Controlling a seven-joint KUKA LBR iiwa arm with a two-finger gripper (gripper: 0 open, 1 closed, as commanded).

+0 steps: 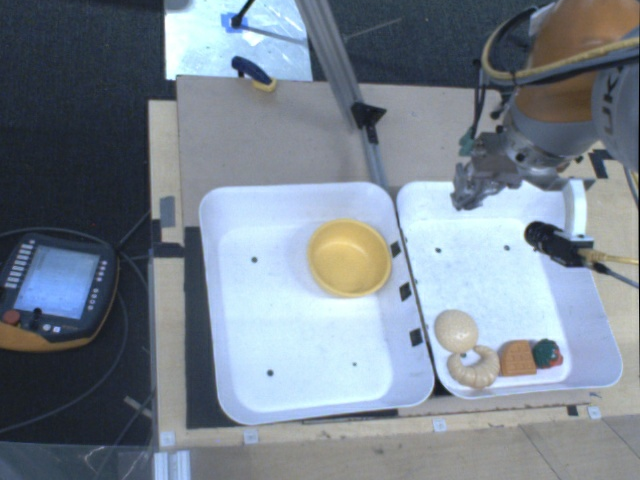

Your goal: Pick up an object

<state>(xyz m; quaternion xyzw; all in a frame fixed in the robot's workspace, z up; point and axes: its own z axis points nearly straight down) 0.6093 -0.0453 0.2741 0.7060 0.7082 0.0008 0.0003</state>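
My gripper hangs above the far left corner of the right bin, with nothing visible between its fingers. A cream egg-shaped object lies near the bin's front left. A beige ring touches it from the front. To the right of the ring lie an orange cracker-like piece and a small green and red item. A yellow bowl sits upright in the left bin, near its far right corner.
A grey pole slants across the bench behind the bins. A black cylindrical part of the arm sticks out over the right bin. A teach pendant lies on the floor at the left.
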